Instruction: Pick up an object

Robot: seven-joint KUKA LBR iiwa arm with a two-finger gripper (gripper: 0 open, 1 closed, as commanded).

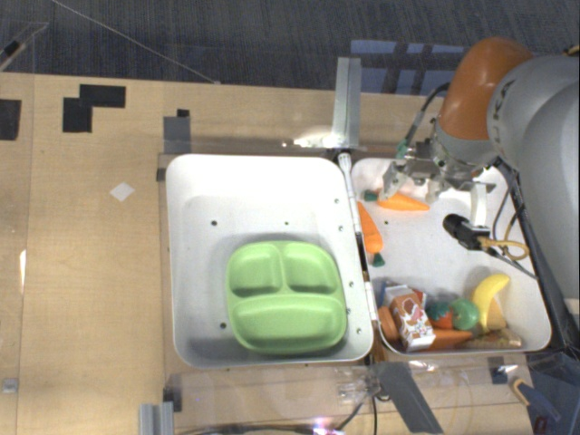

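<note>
Near edge of right bin (pixel 544 333): small carton (pixel 412 322), green ball (pixel 465 314), banana (pixel 490 299) clustered together. Left bin (pixel 190 243) holds green divided plate (pixel 286 295). Farther back, one carrot (pixel 370 231) along the right bin's left wall, another carrot (pixel 404 203) (lying flat) just below the gripper (pixel 419 176); can't tell its state.

single fixed camera, mounted above the pale wooden bench (pixel 82 270), looking down at a slant. both shallow white plastic bins (pixel 195 198) framed whole, at moderate range. grey arm with orange band (pixel 507 89) entering from frame right.
</note>
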